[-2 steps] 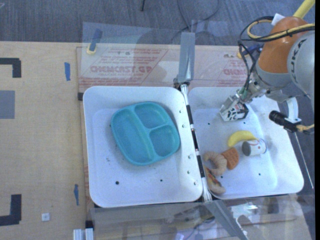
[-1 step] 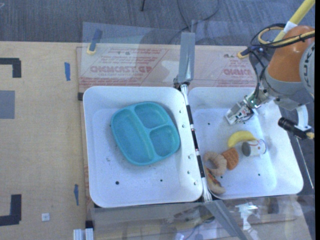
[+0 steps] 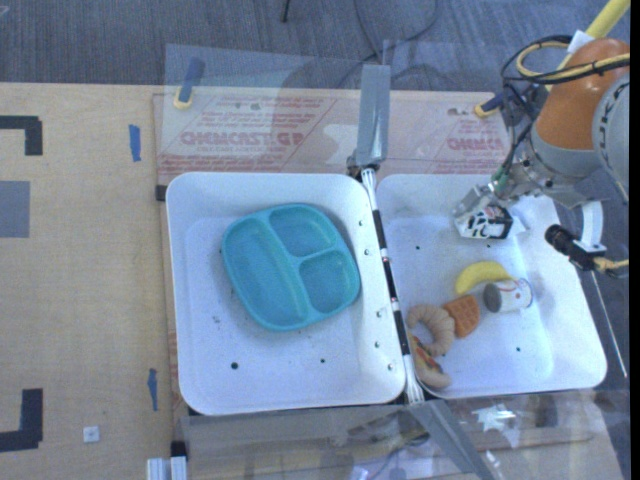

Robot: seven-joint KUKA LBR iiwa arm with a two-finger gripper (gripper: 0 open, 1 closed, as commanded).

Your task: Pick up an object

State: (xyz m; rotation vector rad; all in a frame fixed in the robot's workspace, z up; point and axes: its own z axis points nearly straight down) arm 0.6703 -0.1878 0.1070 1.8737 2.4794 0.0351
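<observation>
We are hovering our two-finger gripper over the right white bin; grip state unclear, yellow plastic banana unpicked.

The grey arm reaches in from the right, its orange band uppermost. Its gripper hangs low, pointing down-left.

Item: clear plastic sheet lying flat on the bench behind the two bins, upper middle of the frame, bearing red printed lettering seen upside down and mirrored from this view; the largest word appears to read "CHEMCAST GP", with smaller lines around it too fine to make out. The same red print repeats at the sheet's right end, upper right of the frame, partly cut off and not legible in full.
</observation>
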